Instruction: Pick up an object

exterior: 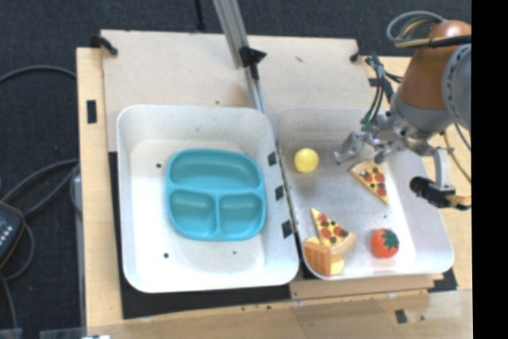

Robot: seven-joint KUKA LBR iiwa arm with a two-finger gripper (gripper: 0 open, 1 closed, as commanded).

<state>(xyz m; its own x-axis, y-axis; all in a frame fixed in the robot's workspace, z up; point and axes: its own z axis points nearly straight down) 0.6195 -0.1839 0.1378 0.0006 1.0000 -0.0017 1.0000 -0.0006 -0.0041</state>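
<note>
The right bin (421, 250) holds a yellow ball (306, 160) near its left wall, a toy pizza slice (371, 179) in the middle, a second pizza slice (328, 238) at the front, and a red tomato (384, 243) beside it. My gripper (363, 150) hangs low over the bin's far half, its fingers spread open. It sits just above the upper end of the middle pizza slice, to the right of the yellow ball. Nothing is between the fingers.
The left bin (143, 250) carries a turquoise divided plate (215, 194). A slanted metal post (226, 4) rises from behind the bins. The arm's grey and orange wrist (432, 87) leans in over the right bin's far right corner. Cables lie left of the bench.
</note>
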